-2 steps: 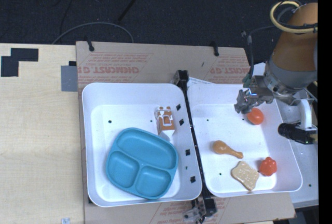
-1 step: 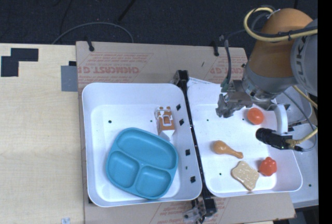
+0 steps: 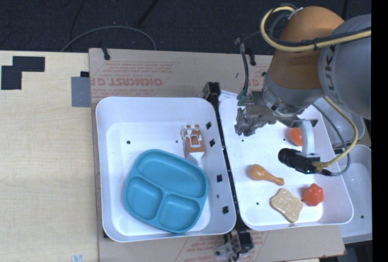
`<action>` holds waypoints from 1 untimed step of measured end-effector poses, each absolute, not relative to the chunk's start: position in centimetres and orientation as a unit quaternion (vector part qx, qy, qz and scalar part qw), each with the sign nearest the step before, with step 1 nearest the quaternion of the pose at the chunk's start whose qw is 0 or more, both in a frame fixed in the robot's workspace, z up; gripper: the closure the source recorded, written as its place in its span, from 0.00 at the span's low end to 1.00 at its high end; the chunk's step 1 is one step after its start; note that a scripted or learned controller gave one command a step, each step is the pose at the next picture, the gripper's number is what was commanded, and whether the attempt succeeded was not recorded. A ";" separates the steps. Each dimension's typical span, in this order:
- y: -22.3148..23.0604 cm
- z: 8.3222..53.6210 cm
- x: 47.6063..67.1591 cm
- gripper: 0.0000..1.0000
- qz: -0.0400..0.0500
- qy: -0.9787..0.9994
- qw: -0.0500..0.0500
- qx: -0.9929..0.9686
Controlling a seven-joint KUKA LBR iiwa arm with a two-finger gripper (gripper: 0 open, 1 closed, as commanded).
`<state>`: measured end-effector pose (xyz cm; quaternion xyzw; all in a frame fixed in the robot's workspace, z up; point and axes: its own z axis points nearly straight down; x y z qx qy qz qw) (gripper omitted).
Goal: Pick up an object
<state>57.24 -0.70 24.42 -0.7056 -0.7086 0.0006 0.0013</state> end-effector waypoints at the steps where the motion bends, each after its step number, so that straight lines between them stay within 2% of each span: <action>1: 4.9 24.1 55.9 1.00 0.002 -0.708 0.002 -0.706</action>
